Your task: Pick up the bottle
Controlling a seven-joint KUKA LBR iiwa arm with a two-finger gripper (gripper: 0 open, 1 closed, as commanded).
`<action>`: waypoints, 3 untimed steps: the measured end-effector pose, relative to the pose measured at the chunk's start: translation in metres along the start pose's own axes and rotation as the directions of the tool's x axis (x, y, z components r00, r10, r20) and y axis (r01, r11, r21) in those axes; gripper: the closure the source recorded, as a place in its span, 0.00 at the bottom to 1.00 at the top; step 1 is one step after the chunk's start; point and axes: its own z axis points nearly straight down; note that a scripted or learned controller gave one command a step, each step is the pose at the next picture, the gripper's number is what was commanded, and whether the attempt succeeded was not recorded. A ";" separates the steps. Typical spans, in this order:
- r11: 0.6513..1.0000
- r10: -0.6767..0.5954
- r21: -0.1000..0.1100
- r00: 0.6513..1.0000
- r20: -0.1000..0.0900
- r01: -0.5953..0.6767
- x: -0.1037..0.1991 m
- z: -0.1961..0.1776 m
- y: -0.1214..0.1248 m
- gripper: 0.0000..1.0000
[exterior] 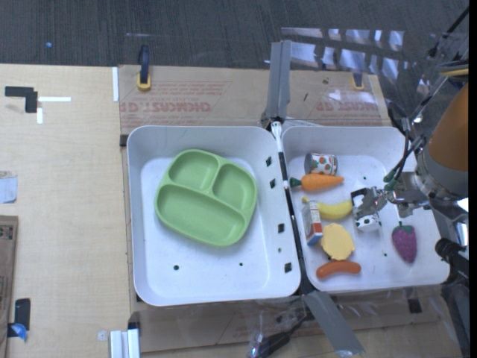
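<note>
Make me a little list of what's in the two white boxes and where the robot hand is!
left bin: green divided plate
right bin: can, carrot, banana, small carton, yellow round food, sausage, purple berry
gripper: low over right bin, beside banana
bottle: cannot tell which item

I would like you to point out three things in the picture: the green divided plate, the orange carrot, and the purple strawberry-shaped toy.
green divided plate (206, 198): camera view, on the ridge between its compartments.
orange carrot (323, 182): camera view, on the middle of its body.
purple strawberry-shaped toy (405, 243): camera view, on its middle.
</note>
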 end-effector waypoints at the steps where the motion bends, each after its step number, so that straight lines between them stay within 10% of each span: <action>1: 0.964 -0.266 -0.001 0.964 0.000 0.266 0.077 0.031 -0.007 0.00; 3: 0.998 -0.069 -0.002 0.998 0.002 0.069 -0.097 0.020 -0.007 0.00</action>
